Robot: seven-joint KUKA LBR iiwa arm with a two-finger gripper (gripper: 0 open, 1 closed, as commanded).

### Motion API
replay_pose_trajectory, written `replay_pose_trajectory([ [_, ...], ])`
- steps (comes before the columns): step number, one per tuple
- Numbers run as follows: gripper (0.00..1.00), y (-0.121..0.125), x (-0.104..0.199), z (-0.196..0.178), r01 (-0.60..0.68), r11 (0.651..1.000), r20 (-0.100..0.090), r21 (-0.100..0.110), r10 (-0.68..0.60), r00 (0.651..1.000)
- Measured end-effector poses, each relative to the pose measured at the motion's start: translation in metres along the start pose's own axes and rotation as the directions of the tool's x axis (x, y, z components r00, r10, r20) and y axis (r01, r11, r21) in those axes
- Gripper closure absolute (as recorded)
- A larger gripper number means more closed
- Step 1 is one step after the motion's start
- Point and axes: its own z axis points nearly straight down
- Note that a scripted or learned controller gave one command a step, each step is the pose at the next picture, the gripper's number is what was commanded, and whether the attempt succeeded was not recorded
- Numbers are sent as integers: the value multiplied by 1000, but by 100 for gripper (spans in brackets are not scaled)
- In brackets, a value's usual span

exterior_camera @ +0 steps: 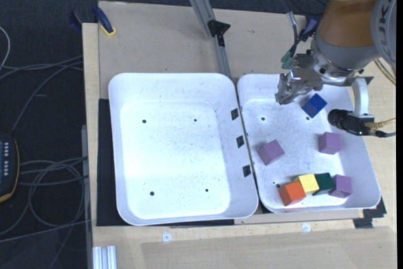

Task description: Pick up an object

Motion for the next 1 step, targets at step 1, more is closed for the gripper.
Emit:
replay_pose_trajectory([
  [1,100,15,55,16,-1,1000,0,2,1,1000],
])
